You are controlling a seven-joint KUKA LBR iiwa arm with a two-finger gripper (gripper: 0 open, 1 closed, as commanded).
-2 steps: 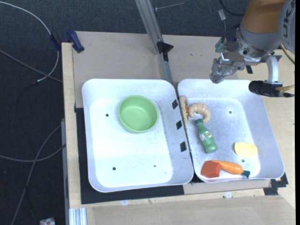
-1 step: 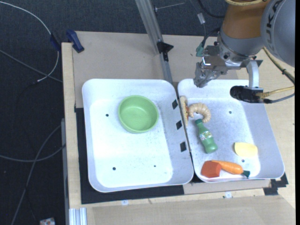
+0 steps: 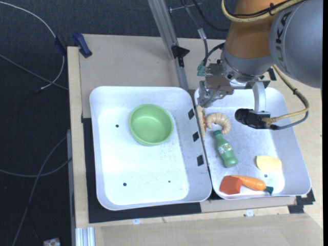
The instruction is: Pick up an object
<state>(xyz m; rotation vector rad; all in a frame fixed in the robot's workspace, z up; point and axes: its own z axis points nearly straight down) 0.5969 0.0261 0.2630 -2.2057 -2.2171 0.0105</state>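
My gripper (image 3: 206, 102) hangs over the right bin (image 3: 292, 152) at its left wall; jaw state I cannot tell from this slant. Just below lies a curled croissant (image 3: 217, 121), then a green bottle (image 3: 224, 149). Further out: yellow piece (image 3: 268, 163), carrot (image 3: 249, 182), red block (image 3: 230, 186). Left bin (image 3: 110, 173) holds a green bowl (image 3: 150, 124).

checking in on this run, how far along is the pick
Early. Done: the grey arm's gripper is low at the right white bin's left edge, just above the tan curved croissant-like piece. In hand: nothing shows between its fingers. Left: grasp and lift. The green plastic bottle, yellow wedge, orange carrot and red block lie untouched; the green round bowl sits in the left bin.
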